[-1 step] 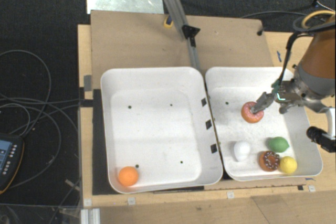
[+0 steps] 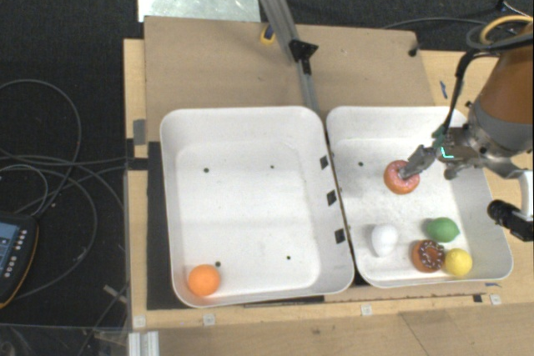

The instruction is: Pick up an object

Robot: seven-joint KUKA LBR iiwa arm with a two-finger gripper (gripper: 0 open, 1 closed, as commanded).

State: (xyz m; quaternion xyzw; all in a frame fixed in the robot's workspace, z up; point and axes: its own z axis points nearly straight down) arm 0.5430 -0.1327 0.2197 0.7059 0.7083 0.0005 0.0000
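Note:
A pink-orange ring-shaped toy [image 2: 399, 181] lies in the upper middle of the right bin [image 2: 367, 133]. My gripper [image 2: 411, 170] reaches in from the right and comes down onto the toy's upper right side, with its tip right at the toy. The toy still rests on the bin floor. Nearer the front of the same bin sit a white ball [image 2: 384, 239], a green lump [image 2: 441, 228], a brown sprinkled donut [image 2: 429, 255] and a yellow ball [image 2: 458, 263].
An orange ball [image 2: 203, 280] sits in the front left corner of the left bin [image 2: 242, 125]. A slanted grey pole [image 2: 279, 8] crosses the bench behind the bins. Cables lie on the dark floor at left.

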